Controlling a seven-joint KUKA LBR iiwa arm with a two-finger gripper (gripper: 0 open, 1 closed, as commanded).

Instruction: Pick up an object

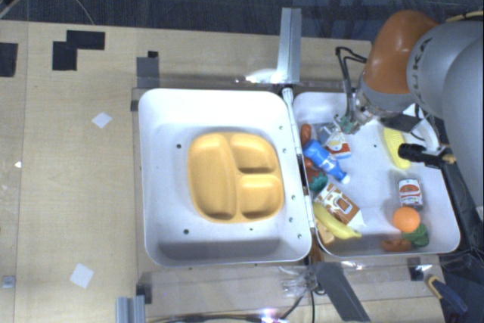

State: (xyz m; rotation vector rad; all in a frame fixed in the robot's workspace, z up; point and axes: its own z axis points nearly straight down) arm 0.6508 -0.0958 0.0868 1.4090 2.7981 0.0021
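Observation:
My gripper [349, 122] reaches down into the back left part of the right bin [446, 234], under the orange band [395, 49] of the arm. It hangs just above a small white and red packet [337, 145] and close to a blue bottle [325, 160]. Nothing can be seen held in it. Nearby in the same bin lie a red item [306, 135], a green item [316, 181], a snack carton [338, 202] and a banana [337, 225].
Further right in the right bin are a yellow object [394, 147], a small can [409, 193], an orange [406, 218] and a carrot-like piece [405, 240]. The left bin [162, 132] holds a yellow divided plate [233, 176]. A metal post [290, 45] stands behind the bins.

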